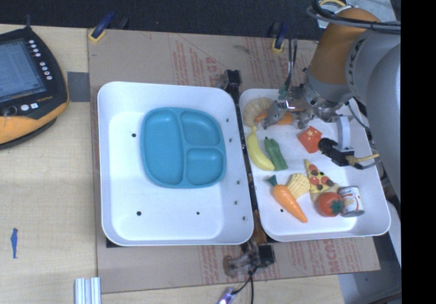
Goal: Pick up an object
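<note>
Crowding is the chief risk. The gripper (283, 113) sits low in the upper left corner of the right bin (378, 224), among closely packed toy food: a pale piece (254, 111) at the corner, an orange bit (286, 118) just beside the fingers, a banana (258, 151) and a green pod (276, 153) just below. Whether the fingers are wide or narrow I cannot tell, as wrist and mechanism hide them, and nothing can be seen held between them.

Closing here could catch two pieces at once, or nudge one against the bin wall so it squirts free. Rounded, smooth shapes like the banana would likely roll out of a pinch that lands off-centre. The bin rim is close too, so a finger might strike it.

Lower right in that bin lie a carrot (289, 202), corn (298, 185), a pizza slice (317, 176), a tomato (329, 204), a small can (350, 201) and a red block (309, 139). The left bin (116, 159) holds a blue tray (182, 147).

Faint red print crosses the cardboard (204, 47), too blurred to read. The can's label and the pendant's (24, 84) screen are equally illegible.
</note>
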Available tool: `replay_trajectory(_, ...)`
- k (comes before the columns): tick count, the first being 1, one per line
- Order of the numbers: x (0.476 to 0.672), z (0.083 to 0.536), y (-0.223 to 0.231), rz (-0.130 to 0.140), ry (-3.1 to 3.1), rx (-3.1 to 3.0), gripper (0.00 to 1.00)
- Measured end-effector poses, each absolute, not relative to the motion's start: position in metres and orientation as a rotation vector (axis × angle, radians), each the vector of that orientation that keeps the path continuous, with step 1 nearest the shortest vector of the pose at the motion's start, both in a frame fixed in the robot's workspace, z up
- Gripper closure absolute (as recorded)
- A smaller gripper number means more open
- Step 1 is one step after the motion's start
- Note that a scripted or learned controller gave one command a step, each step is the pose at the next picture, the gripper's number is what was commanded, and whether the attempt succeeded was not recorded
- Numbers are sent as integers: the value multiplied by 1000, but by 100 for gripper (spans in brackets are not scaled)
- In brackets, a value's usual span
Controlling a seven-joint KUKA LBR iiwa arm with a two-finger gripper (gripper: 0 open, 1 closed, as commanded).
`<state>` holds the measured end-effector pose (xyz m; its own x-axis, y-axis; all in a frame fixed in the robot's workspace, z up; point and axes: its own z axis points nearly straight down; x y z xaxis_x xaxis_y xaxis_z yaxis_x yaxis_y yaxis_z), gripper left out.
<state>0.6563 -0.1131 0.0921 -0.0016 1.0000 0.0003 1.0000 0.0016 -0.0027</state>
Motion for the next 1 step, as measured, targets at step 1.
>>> replay_trajectory(1, 655, 92, -93, 11, -2220, -2210, 0)
